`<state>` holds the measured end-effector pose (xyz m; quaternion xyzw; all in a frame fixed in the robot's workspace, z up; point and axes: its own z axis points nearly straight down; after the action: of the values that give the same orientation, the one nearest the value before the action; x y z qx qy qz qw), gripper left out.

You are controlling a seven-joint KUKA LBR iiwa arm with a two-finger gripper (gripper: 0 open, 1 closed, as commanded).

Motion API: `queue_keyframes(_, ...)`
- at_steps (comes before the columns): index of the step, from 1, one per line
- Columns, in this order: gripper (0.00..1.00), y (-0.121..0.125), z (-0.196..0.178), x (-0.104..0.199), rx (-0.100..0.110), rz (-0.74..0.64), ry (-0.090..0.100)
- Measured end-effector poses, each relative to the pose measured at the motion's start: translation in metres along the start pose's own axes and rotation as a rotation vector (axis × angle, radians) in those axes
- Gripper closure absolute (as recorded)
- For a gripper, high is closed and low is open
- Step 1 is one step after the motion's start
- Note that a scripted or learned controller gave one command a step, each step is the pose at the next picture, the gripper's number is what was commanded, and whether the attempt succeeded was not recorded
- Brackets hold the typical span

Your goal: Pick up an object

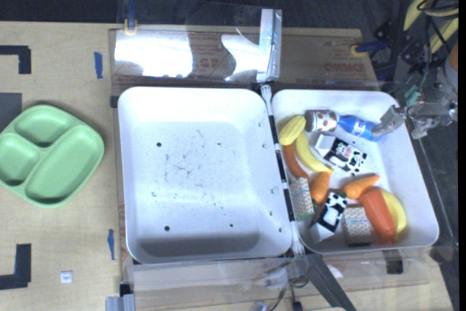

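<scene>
The right white bin (422, 189) holds a heap of objects. A yellow banana (304, 148) lies at its left, with a small red and white can (320, 120) and a blue bottle (357, 127) behind it. A black and white patterned box (344, 154) sits mid-bin. Toward the front lie an orange carrot-like piece (320, 186), a red-orange vegetable (380, 216) and a checkered cube (331, 211). My gripper (405, 116) hangs at the bin's far right corner, just right of the blue bottle, with nothing visibly in it.
The left white bin (138, 113) stands beside the right one, with a clear plastic sheet (196, 47) behind it. A green divided plate (47, 153) rests on the bench at far left. Cables and stands crowd the right side.
</scene>
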<state>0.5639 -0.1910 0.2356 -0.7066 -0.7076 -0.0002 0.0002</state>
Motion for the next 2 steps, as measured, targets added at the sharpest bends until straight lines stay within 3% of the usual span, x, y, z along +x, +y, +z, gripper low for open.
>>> queue_keyframes(1, 1.0, 0.0009, -0.0104, -0.0002, -0.003, 0.0, -0.001)
queue_keyframes(2, 0.0, 0.0009, -0.0103, -0.0002, -0.003, 0.0, -0.001)
